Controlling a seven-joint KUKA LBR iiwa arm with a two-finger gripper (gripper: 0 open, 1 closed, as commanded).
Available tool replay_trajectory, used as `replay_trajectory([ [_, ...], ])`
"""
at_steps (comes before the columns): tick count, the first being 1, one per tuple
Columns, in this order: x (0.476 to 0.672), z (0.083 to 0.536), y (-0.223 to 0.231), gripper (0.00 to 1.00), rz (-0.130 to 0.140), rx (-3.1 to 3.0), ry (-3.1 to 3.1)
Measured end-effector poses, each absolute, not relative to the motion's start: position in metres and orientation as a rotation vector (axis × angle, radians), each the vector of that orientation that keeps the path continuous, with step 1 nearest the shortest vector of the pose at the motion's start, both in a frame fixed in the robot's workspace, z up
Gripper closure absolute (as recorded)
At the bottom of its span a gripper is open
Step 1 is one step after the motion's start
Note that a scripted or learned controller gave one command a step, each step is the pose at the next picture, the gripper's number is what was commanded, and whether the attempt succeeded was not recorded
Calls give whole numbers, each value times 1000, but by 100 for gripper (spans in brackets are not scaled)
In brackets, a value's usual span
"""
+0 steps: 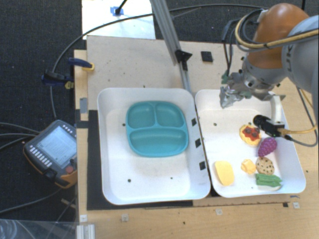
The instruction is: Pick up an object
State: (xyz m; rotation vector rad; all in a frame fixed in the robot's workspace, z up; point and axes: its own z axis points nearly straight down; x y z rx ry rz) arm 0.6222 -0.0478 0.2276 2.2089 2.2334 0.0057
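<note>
my claw (228, 99) hangs over the right bin (209, 133); grip state unclear. green pod (268, 181) lies lengthwise left-right.

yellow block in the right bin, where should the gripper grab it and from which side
Take the yellow block across its two long sides, coming straight down from above. It lies flat on the right bin floor, longer than wide, with bare floor on both long sides, so the fingers fit. The gripper sits at the bin's far end.

Grey arm (301, 49) with an orange band (274, 29), looped yellow-black cables (244, 34), metallic claw (230, 97).
</note>
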Motion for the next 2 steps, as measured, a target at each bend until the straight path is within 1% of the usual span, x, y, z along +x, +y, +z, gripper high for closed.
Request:
replay_trajectory([
  [1, 608, 217, 7, 100, 0, 2212, 2233],
  [2, 595, 227, 51, 100, 2, 2212, 2233],
])
